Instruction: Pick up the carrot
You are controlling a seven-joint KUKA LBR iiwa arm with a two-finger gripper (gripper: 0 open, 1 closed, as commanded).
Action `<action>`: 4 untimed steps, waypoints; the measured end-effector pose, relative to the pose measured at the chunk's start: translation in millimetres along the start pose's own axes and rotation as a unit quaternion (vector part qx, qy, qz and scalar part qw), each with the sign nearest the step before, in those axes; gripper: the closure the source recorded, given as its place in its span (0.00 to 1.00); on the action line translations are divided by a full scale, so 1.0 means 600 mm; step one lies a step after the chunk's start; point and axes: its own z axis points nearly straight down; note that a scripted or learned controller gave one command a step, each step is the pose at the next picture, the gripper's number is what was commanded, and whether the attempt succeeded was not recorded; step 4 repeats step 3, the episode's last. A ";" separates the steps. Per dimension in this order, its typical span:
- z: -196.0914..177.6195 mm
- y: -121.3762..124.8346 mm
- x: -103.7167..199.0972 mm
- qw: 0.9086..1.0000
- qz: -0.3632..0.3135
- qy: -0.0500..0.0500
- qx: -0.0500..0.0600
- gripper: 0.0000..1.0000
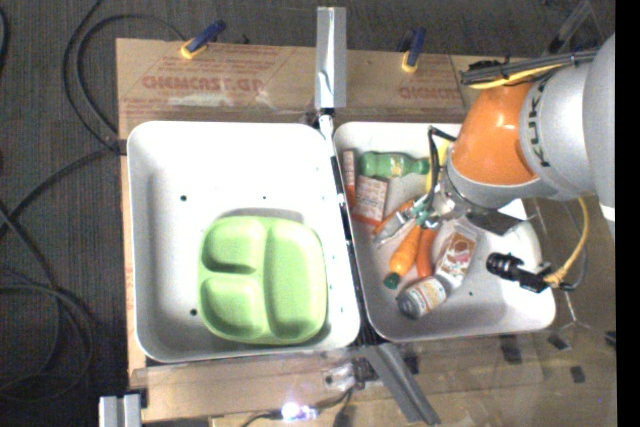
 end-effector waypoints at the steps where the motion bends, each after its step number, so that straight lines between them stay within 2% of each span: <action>1: -0.016 0.003 0.002 1.000 0.000 0.001 -0.002 1.00; 2: -0.155 0.010 0.130 0.990 0.139 0.005 0.008 1.00; 3: -0.155 -0.042 0.079 0.973 0.232 0.005 0.009 1.00; 4: -0.155 -0.042 0.079 0.973 0.232 0.005 0.009 1.00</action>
